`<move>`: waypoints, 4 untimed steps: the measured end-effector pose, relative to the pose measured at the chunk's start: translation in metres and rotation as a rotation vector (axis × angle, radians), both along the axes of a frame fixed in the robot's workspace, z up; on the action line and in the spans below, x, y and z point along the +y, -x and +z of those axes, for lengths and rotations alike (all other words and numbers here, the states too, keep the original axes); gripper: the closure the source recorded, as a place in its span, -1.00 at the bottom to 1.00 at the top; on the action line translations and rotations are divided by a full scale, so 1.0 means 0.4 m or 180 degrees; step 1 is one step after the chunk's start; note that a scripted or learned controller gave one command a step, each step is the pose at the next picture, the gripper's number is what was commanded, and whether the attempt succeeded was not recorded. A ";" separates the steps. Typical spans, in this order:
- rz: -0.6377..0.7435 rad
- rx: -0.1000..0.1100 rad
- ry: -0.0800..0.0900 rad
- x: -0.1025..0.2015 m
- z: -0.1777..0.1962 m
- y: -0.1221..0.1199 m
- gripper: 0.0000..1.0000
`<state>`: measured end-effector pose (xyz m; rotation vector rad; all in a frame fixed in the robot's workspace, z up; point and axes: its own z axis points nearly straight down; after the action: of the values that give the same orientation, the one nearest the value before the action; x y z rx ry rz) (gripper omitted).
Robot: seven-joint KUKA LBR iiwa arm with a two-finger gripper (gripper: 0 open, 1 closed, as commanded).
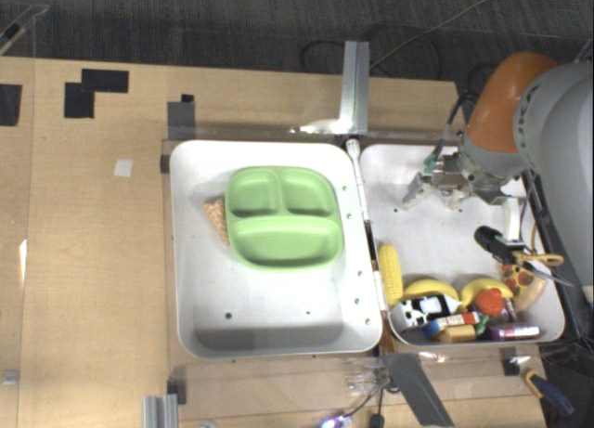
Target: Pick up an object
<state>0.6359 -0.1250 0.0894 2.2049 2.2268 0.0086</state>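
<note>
The gripper (434, 187) hangs open and holds nothing, over the bare far part of the right bin (422, 250); the picking has not begun; next it likely must reach to the near edge, where a corn cob (391, 271), bananas (429, 289) and small toys lie; the left bin (190, 259) holds a green tray (281, 215)

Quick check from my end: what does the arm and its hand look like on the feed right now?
The arm is a bulky, rounded grey body with an orange band above the wrist. Its hand is a small grey metal assembly with thin pale fingers. Dark cables run along the wrist.
</note>
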 end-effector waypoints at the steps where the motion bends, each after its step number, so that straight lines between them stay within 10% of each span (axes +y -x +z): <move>1: 0.0303 0.0004 -0.0001 0.060 -0.003 -0.088 -1.00; 2: 0.0355 -0.0004 -0.0001 0.082 0.002 0.032 -1.00; 3: 0.0522 -0.0002 0.0003 0.083 -0.002 -0.089 -1.00; 4: -0.0272 0.0020 -0.0007 0.071 0.113 -0.018 -1.00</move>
<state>0.6433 -0.0968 0.1345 2.3024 2.1344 0.0033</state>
